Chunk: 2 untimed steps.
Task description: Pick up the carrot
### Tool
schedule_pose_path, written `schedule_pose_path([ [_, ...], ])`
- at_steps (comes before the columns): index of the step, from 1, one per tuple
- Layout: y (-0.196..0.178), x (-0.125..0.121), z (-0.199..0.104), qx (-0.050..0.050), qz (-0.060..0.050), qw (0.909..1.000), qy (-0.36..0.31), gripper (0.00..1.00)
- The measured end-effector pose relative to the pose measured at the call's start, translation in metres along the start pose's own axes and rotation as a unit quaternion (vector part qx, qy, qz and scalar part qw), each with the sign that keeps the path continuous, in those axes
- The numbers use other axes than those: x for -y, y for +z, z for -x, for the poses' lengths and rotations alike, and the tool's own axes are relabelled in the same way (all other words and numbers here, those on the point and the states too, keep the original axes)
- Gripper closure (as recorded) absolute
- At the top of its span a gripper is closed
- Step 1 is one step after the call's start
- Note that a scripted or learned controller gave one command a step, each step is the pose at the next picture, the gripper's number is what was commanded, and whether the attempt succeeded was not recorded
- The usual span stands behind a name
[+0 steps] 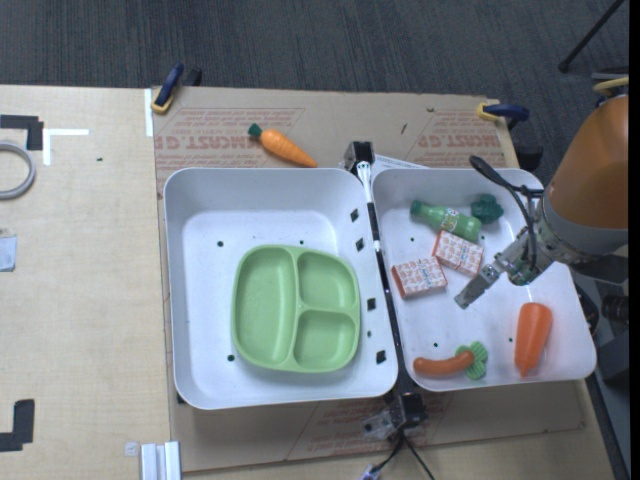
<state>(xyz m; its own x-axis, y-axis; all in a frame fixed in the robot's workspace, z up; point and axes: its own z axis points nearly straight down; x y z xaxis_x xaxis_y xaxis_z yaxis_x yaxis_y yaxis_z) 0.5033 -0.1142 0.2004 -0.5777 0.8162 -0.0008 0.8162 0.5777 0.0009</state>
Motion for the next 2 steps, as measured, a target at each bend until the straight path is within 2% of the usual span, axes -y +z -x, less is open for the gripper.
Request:
schedule_pose_path([
  [1, 0.008, -0.021, -0.037, 0.001, 0.001, 0.9924, -0.123, 0.00],
  [2, -0.003, -0.022, -0.035, 0.002, 0.002, 0.9926, -0.121, 1.00],
])
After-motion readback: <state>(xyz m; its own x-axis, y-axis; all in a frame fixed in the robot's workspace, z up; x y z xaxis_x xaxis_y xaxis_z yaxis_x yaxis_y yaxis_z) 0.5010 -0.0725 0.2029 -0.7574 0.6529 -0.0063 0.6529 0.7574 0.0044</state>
